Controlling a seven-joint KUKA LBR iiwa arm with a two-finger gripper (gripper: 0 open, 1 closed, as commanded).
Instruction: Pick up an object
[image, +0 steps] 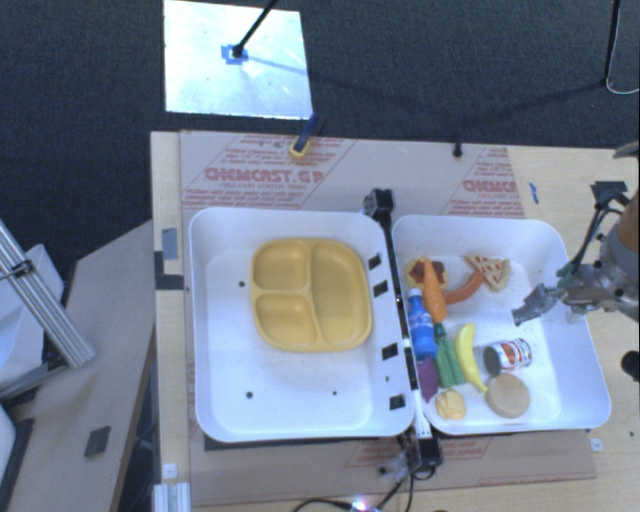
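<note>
The right bin (560, 240) holds several toy foods along its left side. An orange carrot (434, 288) lies across a reddish sausage (462, 290), with a pizza slice (488, 270) behind them. A blue bottle (421, 325), a purple piece (428, 378), a green piece (446, 362) and a yellow banana (470, 355) lie in the middle. A red-and-white can (509, 355), a tan round bun (507, 396) and a small yellow lump (451, 404) sit near the front. My gripper (530, 305) hangs over the bin's right half, just above and right of the can, with nothing seen in it.
The left bin (215, 300) holds a yellow divided plate (310, 295). A black hinge strip (393, 310) runs between the bins. The arm (605, 285) comes in over the right bin's right wall. Bare bin floor lies to the right of the can and bun.
</note>
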